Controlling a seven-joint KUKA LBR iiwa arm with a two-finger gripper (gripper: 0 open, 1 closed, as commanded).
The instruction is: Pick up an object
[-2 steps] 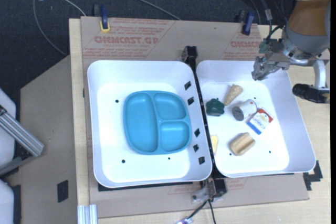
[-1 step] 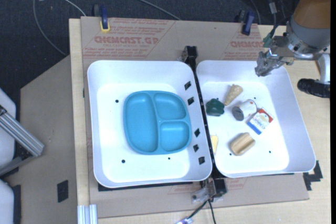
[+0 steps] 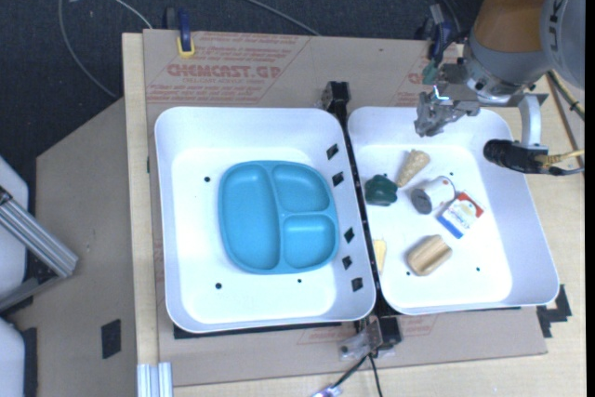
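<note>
We hang our metal two-finger gripper (image 3: 429,127) empty, grip state unclear, just above the pale cone-shaped object (image 3: 412,167), probably targeting it.

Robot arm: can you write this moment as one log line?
tool above right bin | holding nothing seen | cone nearest | blue plate left bin

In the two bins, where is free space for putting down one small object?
Left bin: a bare white margin around the blue plate. Right bin: bare floor right of the red-white packet and along the near edge below the tan block. Its middle is crowded.
</note>
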